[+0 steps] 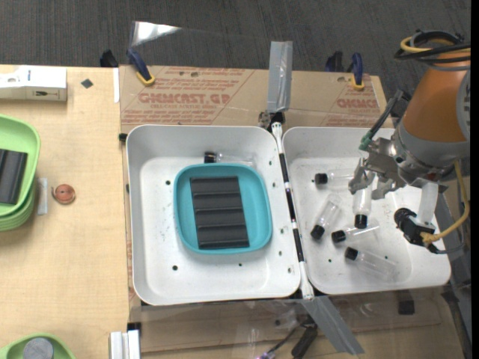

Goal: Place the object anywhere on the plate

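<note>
The two-finger gripper is hovering right of the teal square plate, apparently gripping an upright clear black-capped vial.

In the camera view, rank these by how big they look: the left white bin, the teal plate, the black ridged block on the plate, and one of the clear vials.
1. left white bin
2. teal plate
3. black ridged block
4. clear vial
</note>
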### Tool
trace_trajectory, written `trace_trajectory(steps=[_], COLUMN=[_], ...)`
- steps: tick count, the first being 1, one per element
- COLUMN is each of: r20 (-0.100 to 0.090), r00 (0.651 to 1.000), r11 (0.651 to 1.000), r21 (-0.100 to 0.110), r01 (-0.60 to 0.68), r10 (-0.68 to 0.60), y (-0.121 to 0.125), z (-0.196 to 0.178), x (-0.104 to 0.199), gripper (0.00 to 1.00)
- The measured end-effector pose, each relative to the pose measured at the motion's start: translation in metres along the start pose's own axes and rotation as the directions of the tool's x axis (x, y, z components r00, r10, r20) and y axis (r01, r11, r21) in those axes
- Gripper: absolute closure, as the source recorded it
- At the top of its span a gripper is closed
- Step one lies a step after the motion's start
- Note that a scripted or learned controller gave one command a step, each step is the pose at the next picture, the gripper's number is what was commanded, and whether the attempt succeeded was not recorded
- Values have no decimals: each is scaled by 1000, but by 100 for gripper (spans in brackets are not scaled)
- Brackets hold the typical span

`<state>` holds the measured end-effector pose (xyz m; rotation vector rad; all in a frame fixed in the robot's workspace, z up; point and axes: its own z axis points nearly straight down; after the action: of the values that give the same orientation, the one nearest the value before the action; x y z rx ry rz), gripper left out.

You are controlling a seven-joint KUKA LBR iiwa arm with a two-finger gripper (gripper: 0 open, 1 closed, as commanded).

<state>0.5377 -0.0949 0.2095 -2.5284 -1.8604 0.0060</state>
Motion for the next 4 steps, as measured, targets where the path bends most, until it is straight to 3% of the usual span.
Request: trace_trajectory(steps=[1, 2, 3, 4], r20=[0, 1, 1, 1], r00=[984, 971, 971, 971], r11=[984, 971, 971, 971], r21=[-1, -1, -1, -1], r01=[180, 240, 239, 239], r10=[-180, -240, -239, -239], y=[-25, -62, -62, -62], z=[19, 19, 19, 19], x=[45, 131, 131, 131], gripper=[100, 100, 0, 0])
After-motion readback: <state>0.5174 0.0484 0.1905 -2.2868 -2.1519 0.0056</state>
